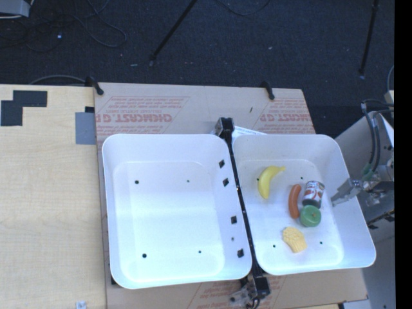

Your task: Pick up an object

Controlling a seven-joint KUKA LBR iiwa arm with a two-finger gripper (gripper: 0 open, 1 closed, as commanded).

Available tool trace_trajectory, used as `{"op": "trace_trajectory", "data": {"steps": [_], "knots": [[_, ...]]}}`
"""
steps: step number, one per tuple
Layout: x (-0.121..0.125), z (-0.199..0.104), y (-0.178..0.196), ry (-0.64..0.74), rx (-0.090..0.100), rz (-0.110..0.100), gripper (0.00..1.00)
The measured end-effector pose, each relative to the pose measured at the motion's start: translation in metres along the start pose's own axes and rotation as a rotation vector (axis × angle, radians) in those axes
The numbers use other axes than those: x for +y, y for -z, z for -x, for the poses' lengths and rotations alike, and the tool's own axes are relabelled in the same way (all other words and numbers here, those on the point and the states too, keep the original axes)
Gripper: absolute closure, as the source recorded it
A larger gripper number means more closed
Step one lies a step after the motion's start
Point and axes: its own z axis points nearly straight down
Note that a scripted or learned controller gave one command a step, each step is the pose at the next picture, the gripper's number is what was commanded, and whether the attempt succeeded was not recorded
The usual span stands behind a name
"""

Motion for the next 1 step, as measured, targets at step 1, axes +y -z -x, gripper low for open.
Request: {"op": "trace_trajectory", "data": {"steps": [1], "knots": [[0.038, -0.0187, -0.1334, 0.003, 0.002, -0.003, 0.0]]}}
